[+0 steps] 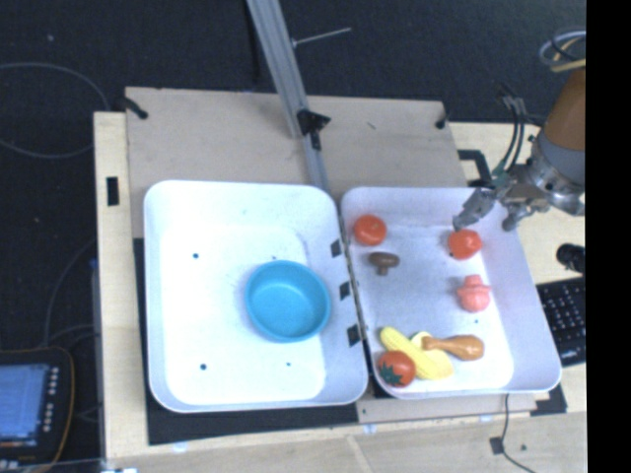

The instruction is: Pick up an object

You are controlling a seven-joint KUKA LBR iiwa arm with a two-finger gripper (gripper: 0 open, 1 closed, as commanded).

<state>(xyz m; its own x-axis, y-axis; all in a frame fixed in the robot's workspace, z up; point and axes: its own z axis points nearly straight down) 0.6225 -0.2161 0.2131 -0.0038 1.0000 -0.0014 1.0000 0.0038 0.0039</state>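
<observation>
- The right bin (523,294) serves as the landmark; it sits just beside the left bin (177,264), the two touching along their inner edges.
- The gripper (493,208) hangs over the far right part of the right bin, at the end of the grey arm (557,161) that comes in from the right edge.
- Its two fingers (473,208) stand apart, pointing down toward the bin floor, with nothing seen between them.
- A red tomato-like object (464,243) lies in the right bin just below the nearer finger; whether the finger touches it cannot be told.
- A second red-orange round object (370,230) lies in the far left corner of the right bin, near the wall shared with the left bin.
- A small brown mushroom-shaped piece (384,260) lies just in front of that round object, still on the left side of the right bin.
- A pink object (474,294) lies on the right side of the right bin, in front of the tomato-like object and apart from it.
- In the near part of the right bin, a yellow corn-like piece (414,353) lies beside a brown drumstick-shaped piece (458,346); they seem to touch.
- A red round object with a green top (396,369) rests against the near left corner of the right bin, touching the yellow piece.
- A blue bowl (287,300) stands upright in the left bin, on the side nearer the right bin.
</observation>
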